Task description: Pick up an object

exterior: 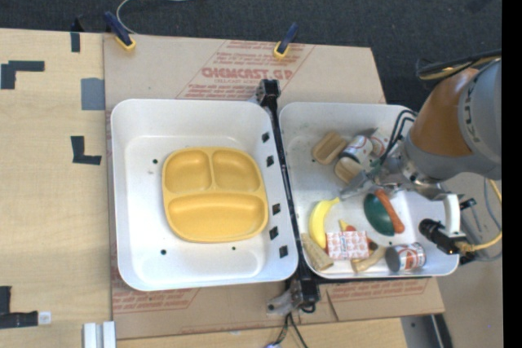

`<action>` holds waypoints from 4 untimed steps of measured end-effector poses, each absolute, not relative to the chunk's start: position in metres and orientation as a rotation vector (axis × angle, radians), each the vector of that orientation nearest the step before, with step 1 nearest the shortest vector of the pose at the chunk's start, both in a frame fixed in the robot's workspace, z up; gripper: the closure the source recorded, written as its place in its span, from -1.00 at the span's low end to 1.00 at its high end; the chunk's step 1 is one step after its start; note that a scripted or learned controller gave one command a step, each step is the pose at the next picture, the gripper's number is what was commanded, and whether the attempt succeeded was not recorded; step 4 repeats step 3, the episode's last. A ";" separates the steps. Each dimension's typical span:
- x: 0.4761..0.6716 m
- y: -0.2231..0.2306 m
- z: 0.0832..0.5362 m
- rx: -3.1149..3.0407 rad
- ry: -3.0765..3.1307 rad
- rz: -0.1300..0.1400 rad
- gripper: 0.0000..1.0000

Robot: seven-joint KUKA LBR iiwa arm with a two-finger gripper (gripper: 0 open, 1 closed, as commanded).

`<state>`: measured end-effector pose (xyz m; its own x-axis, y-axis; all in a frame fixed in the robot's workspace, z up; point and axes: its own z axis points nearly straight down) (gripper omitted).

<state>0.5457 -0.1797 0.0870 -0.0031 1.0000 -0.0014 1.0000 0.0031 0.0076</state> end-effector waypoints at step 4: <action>0.497 -0.135 0.225 2.220 2.222 -0.001 1.00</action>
